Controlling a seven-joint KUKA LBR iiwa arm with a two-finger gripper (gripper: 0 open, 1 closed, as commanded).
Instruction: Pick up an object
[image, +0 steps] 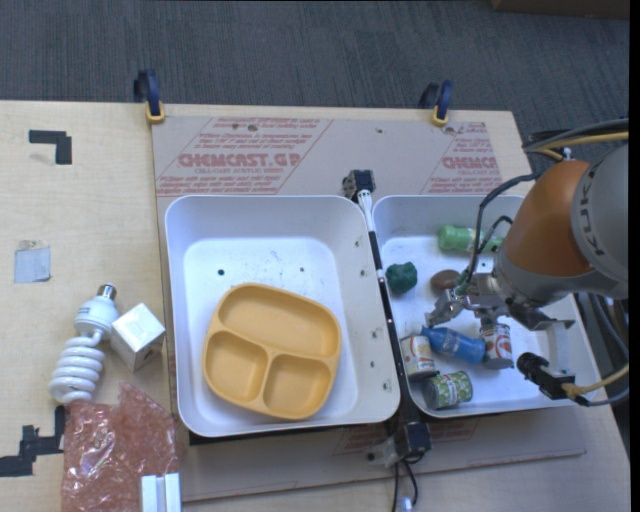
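The right bin (560, 385) holds several small items. A blue bottle (456, 344) lies on its side near the middle, between a small can (417, 354) and a red-labelled can (500, 343). A green-labelled can (451, 388) lies by the front wall. Toward the back are a dark green lump (402, 276), a brown piece (445, 281) and a pale green object (456, 238). My gripper (474, 303) hangs low in this bin, just above and behind the blue bottle. I see nothing lifted in it.
The left bin (190, 260) holds a yellow divided tray (271, 350). Left of the bins, a spiral light bulb (84, 352), a white cube (138, 335) and pink bubble wrap (115, 450) lie on the bench. The arm covers the right bin's right side.
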